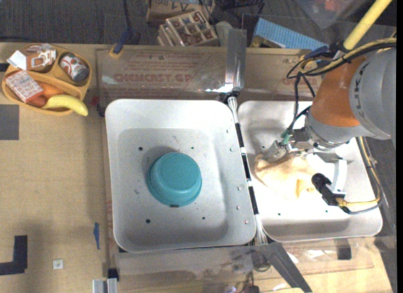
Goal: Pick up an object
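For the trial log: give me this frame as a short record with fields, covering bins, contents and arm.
left bin: holds a teal bowl, upside down, near its middle
right bin: holds a pale tan, cloth-like item
arm: reaches in over the right bin
gripper: low over the tan item's upper edge; grasp not discernible
side tray: banana, small packages

A: Colours, starting from the left white bin (126,128)?

B: Inside it, a teal bowl (175,179). In the white bin to its right (359,222), a tan, translucent-looking patch (283,173), perhaps a bag. Above that, a grey arm (378,96) with an orange band (337,106).

A: Further left?

B: Yellow banana (67,103) on an orange tray (12,90).
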Controlling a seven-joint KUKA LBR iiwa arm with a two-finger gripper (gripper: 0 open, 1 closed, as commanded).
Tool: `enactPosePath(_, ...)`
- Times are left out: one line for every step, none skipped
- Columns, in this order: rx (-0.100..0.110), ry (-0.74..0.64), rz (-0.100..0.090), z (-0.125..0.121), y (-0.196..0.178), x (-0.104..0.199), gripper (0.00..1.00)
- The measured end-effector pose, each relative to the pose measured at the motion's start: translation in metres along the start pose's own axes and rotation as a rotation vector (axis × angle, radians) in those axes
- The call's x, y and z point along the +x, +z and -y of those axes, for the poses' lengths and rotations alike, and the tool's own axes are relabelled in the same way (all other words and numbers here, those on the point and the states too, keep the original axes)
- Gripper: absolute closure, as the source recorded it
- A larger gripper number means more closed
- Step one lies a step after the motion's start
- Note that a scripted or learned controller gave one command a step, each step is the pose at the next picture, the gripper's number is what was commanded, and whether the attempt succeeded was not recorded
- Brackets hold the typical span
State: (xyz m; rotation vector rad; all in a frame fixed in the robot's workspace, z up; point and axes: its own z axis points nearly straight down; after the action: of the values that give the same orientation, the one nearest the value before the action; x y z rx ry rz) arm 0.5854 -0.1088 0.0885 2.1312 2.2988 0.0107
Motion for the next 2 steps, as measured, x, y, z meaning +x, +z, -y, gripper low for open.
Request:
enactPosePath(0.009, -0.027, 0.001, 0.011, -0.040, -0.046, 0.00)
enactPosePath(0.004, -0.125, 0.001, -0.005, 0.001, -0.030, 0.00)
